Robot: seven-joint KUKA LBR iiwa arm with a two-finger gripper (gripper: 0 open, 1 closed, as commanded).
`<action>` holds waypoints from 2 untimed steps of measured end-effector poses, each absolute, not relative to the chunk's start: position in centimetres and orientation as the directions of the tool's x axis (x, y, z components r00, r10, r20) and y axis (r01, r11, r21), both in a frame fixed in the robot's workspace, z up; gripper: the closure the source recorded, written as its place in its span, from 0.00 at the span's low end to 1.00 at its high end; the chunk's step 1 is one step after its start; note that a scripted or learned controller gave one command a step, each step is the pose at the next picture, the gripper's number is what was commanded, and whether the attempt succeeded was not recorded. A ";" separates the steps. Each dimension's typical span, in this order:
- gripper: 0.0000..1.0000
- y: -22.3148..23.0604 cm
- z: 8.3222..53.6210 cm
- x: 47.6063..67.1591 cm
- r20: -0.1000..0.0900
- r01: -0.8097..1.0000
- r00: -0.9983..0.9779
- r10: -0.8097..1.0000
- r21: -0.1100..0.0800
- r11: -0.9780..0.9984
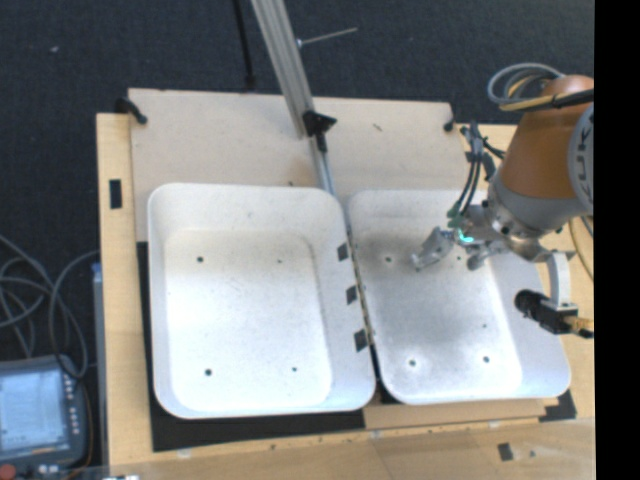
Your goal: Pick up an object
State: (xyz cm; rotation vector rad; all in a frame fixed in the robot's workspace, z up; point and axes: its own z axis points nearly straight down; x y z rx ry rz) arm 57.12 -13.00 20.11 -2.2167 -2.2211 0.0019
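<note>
Left of the pincer (432, 251), both white bins (250, 298) look open, apparently bare; a slanted metal pole (285, 53) rises behind it

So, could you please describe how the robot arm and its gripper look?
The arm is grey with a broad orange band above the wrist. Thin dark cables run along its left side, and a pale grey hose loops above it. The gripper is small, grey and metallic, with a tiny green light near its base.

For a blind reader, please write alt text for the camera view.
A grey and orange robot arm reaches from the right, its gripper over the right white bin. The left white bin sits beside it on a wooden bench.
</note>
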 end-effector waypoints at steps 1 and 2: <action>0.00 -13.0 20.3 57.2 0.001 1.000 -0.001 1.000 0.001 0.001; 0.00 -12.3 15.5 57.4 -0.002 1.000 0.000 1.000 -0.003 0.000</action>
